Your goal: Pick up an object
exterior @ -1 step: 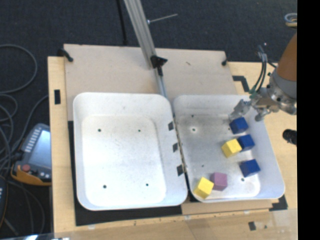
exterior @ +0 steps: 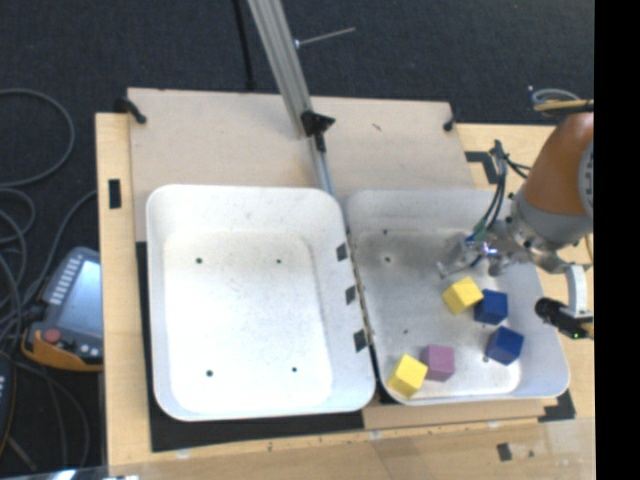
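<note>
The gripper is hovering over the right bin, far of a yellow cube; finger state is unclear; nothing is looking picked yet.

Grey arm with an orange band, dark cables along its side, small metallic pincer.

No legible text or labels.

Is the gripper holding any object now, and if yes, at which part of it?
Nothing is held. The gripper hangs over bare floor of the right bin, apart from the nearest yellow block.
</note>
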Available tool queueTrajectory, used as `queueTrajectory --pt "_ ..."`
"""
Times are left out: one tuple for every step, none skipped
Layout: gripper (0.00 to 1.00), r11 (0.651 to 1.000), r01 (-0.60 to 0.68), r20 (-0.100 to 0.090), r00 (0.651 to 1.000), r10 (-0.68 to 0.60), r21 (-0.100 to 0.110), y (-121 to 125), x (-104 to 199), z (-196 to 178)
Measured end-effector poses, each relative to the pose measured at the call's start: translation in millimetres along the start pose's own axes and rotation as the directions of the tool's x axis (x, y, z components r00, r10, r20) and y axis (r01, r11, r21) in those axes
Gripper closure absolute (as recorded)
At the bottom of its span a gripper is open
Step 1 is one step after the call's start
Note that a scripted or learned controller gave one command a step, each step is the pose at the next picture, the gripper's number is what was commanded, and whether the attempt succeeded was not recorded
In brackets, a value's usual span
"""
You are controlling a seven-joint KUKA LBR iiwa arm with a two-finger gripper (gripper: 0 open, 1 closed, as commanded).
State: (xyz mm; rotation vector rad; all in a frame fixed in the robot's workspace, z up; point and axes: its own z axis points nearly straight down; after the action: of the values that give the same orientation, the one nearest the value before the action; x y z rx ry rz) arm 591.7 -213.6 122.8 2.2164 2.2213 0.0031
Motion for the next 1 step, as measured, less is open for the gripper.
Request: queueTrajectory --pt "0.0 1.0 -0.002 0.002 1.0 0.002 0.0 -29.6 31.6 25.2"
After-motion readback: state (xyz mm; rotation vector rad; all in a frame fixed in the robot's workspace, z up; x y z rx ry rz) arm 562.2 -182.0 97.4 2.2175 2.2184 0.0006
